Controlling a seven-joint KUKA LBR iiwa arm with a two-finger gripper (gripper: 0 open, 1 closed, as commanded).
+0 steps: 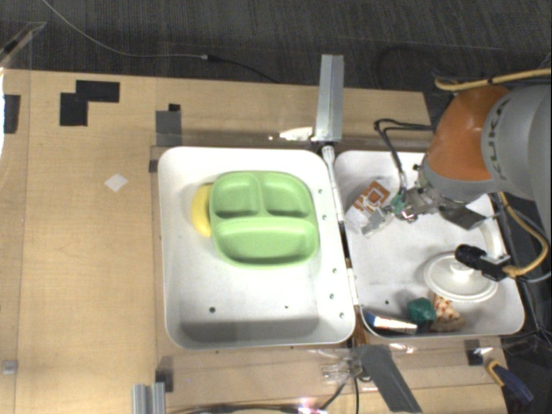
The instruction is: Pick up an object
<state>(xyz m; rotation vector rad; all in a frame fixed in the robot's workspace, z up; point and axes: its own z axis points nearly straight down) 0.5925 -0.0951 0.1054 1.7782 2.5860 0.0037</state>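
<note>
Overhead slanted view of the bench [78, 257] with two shallow white bins side by side. The left bin [250, 309] holds a green divided tray [261, 216] lying flat, its long axis running left to right, with a yellow object [200, 210] tucked partly under its left edge. The right bin [405, 257] holds several small items: a small orange-and-white packet [370, 197] near the upper left of the bin floor, a white lidded dish [459, 279] toward the lower right, and, along the front wall, a marker-like stick [390, 323], a teal object [422, 310] and a speckled shell-like piece [446, 311] close together. The arm [483, 145] enters from the right, and its gripper [398, 205] hangs low over the upper part of the right bin; whether it is spread or pressed together cannot be told at this scale, and nothing can be confirmed as held. The governing relation: the packet lies just beside the gripper, on the side toward the divider between the bins, and is judged the nearest candidate for pickup. A short shift toward the divider would probably centre the tool over it; the clustered items at the front wall lie well apart and crowd one another, which would make a clean grasp there less likely.
</note>
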